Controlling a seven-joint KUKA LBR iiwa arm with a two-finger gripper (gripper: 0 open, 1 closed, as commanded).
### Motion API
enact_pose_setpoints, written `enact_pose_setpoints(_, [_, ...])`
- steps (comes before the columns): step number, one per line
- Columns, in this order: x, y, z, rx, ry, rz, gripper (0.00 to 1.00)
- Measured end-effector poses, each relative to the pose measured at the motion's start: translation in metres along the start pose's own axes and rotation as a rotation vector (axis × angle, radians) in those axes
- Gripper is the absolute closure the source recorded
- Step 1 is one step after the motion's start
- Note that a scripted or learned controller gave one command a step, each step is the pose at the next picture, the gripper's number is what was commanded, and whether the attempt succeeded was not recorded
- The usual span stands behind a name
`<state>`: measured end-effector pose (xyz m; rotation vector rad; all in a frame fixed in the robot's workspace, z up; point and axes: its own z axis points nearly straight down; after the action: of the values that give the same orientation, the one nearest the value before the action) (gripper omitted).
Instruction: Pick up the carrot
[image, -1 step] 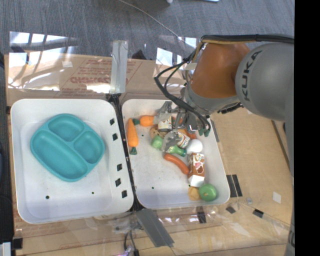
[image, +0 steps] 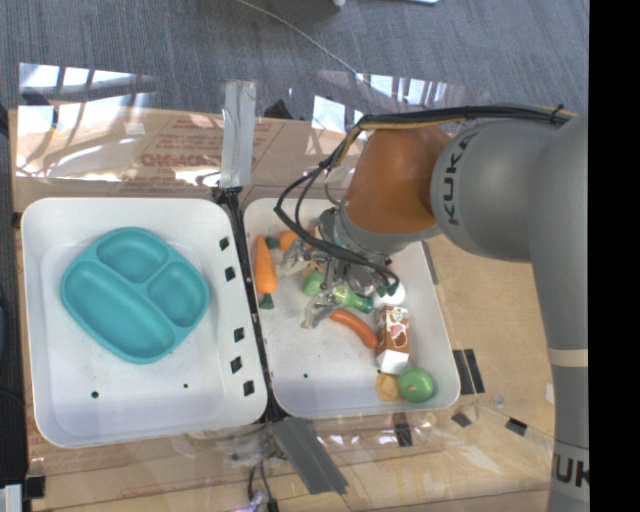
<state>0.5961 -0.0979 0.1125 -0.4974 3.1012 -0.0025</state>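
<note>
The carrot (image: 264, 266) is orange with a green end and lies along the left wall of the right bin (image: 300, 385), near the divider. My gripper (image: 304, 290) hangs over the middle of that bin, just to the right of the carrot and apart from it. Its two metal fingers (image: 311, 317) look spread, and the gripper looks open. I see no carrot between them; a small green piece (image: 315, 283) lies under the gap. The arm's orange band (image: 395, 185) covers the bin's far right corner.
Around the gripper lie a red-orange pepper-like piece (image: 355, 327), green toys (image: 352, 297), a small carton (image: 394, 337), a green apple (image: 416, 384) and an orange bit (image: 288, 240). The left bin (image: 60, 400) holds a teal divided plate (image: 135, 292).
</note>
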Motion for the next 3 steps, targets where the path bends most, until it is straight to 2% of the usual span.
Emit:
enact_pose_setpoints(1, [-0.002,0.002,-0.011,0.0,-0.003,-0.007,1.0])
enact_pose_setpoints(2, [0.043,0.065,-0.081,-0.001,-0.002,-0.192,1.0])
enact_pose_setpoints(3, [0.031,0.047,-0.175,0.004,-0.006,-0.392,1.0])
